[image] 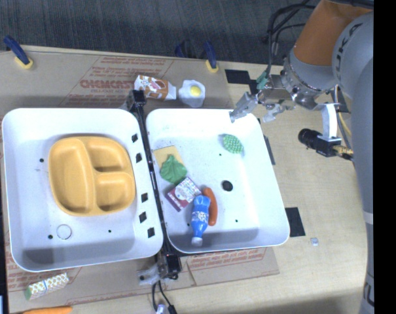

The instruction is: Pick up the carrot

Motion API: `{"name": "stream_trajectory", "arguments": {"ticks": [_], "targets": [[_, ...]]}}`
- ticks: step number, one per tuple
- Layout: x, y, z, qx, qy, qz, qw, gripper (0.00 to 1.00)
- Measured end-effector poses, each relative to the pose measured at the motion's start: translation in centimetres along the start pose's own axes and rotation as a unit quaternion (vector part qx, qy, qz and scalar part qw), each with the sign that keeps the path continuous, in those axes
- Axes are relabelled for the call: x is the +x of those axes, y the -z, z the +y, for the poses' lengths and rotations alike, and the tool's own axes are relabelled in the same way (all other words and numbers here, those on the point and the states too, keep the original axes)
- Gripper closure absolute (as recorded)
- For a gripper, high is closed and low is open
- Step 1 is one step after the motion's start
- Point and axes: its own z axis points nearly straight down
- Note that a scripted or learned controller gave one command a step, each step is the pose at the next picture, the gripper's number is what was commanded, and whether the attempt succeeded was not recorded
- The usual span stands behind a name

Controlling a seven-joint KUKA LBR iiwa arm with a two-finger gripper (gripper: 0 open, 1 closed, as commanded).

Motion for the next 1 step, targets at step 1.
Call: {"name": "stream_trajectory", "arguments": {"ticks": [1], "targets": [[6.3, -12.82, -3.8, 0.001, 0.012, 0.001, 0.9999, 0.0]]}}
